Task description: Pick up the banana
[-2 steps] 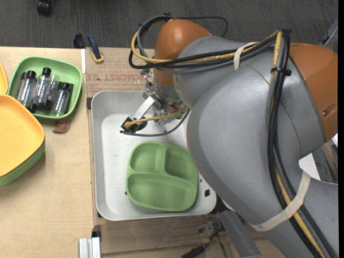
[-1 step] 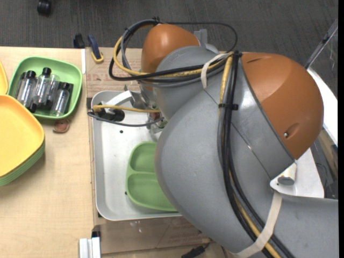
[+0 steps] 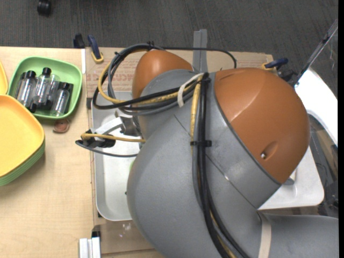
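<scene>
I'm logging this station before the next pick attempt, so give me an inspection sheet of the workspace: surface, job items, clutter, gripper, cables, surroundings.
Surface: wooden bench; white bin mostly covered by the arm.
Job's things: banana, nothing seen.
Clutter: green tray holding small vials; stacked yellow plates; small brown object beside the tray.
Grippers: hidden under the arm; state cannot be told.
Cables: black and yellow cables loop over the arm, tied with white ties.
Surroundings: dark carpet, chair caster, blue clamps at the bench edge.
</scene>
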### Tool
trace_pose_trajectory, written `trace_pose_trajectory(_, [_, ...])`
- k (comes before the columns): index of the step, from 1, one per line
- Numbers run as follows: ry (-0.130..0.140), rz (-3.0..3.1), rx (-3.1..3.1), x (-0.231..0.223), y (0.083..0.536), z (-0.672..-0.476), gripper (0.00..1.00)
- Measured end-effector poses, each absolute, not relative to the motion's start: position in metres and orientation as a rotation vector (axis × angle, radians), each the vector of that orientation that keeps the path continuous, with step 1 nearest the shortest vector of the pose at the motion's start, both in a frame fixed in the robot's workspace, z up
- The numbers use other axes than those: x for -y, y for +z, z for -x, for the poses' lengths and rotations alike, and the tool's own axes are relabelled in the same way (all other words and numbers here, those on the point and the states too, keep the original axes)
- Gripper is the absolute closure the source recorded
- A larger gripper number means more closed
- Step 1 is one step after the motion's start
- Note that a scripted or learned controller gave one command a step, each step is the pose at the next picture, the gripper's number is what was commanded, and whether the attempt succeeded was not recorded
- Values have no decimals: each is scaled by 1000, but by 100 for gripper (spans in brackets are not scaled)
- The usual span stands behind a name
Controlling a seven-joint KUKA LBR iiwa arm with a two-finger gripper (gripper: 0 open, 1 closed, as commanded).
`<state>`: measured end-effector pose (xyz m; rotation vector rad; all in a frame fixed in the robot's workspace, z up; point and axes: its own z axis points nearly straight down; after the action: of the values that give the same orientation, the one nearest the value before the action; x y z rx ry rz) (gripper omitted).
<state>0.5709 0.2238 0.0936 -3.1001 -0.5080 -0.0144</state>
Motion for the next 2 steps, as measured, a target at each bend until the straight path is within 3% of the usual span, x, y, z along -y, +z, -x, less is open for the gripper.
trace_pose_trajectory(1, [-4,3131,309,-127,93,-566,100])
trace_pose_trajectory(2, [-6,2866,1304,-144,93,-583,100])
